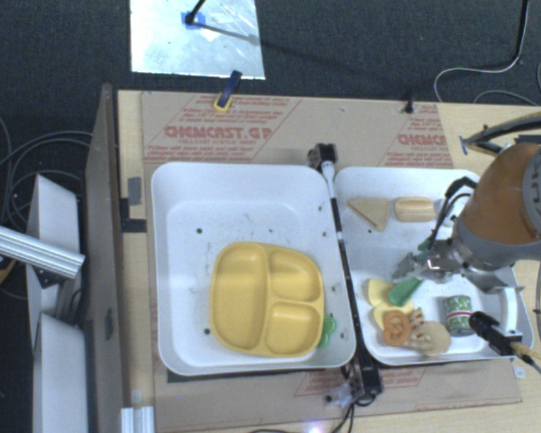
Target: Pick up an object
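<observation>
The hand [417, 267] hangs low over the crowded right bin [361, 242], fingers apart above a green piece [402, 290]; a yellow tray [267, 298] occupies the left bin [243, 188].

1. The bench [252, 129] before me was board-topped, with red lettering printed across it.
2. On it sat a left white bin [176, 206].
3. Just beside it sat my right white bin [361, 183].

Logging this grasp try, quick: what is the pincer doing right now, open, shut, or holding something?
Pincer: low in the right white bin, at a green toy piece; open or shut cannot be told.
</observation>
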{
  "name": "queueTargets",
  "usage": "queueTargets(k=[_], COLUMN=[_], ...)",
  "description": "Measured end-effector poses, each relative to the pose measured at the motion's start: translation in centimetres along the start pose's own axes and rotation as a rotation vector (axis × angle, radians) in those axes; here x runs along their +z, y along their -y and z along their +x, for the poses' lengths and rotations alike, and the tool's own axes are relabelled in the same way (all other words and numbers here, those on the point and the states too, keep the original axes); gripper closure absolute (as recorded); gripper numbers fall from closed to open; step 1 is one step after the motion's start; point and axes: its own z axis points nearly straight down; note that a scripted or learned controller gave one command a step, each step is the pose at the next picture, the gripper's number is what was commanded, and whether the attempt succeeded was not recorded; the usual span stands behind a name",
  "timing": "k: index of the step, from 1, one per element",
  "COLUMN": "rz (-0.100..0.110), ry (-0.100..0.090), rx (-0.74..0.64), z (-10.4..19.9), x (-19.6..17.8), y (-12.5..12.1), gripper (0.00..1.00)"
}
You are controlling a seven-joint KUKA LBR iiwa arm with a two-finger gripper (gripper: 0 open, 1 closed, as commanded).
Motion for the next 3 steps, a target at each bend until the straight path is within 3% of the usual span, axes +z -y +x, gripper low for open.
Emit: queueTargets(k=[1, 2, 3], rz=[-0.002, -0.01, -0.001], ry=[-0.001, 0.003, -0.003], rx=[-0.004, -0.004, -0.012], z=[0.3, -2.6, 2.0], x=[-1.0, -12.7, -15.1], y=[-0.1, -1.0, -2.2], gripper=[1.0, 1.0, 1.0])
